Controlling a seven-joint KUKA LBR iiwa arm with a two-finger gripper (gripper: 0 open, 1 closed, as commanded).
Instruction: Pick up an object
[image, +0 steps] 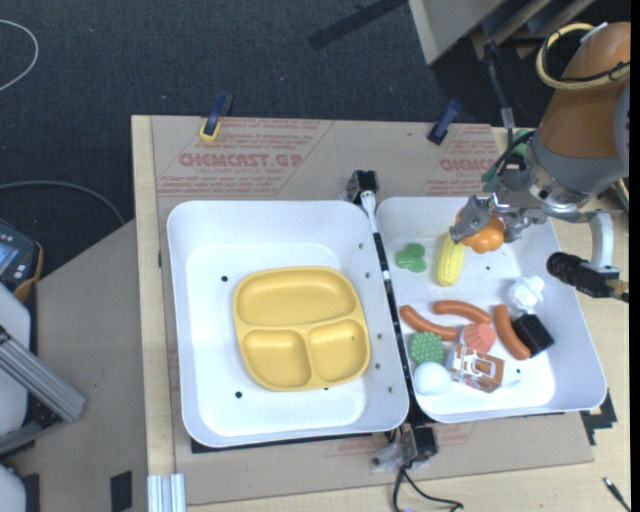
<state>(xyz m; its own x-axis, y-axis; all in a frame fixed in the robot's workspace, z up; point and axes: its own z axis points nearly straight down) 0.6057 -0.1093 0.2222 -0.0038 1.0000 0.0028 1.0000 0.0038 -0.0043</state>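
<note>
Poised over the far side of the right bin (575, 385): gripper (478, 228), fingers closed around a small orange object (488, 238), gripped from above and lifted a little off the bin floor. Roundish, no clear long axis to make out. Just beside it, toward the bin's middle, a yellow corn cob (451, 261), long axis running near to far. In the left bin (195, 235), a yellow divided tray (299, 326).

A yellow divided tray (297, 327) sits in the white left bin (190, 300). The white right bin (570, 350) holds yellow corn (451, 262), an orange fruit (487, 239) and red sausages (462, 311).
</note>
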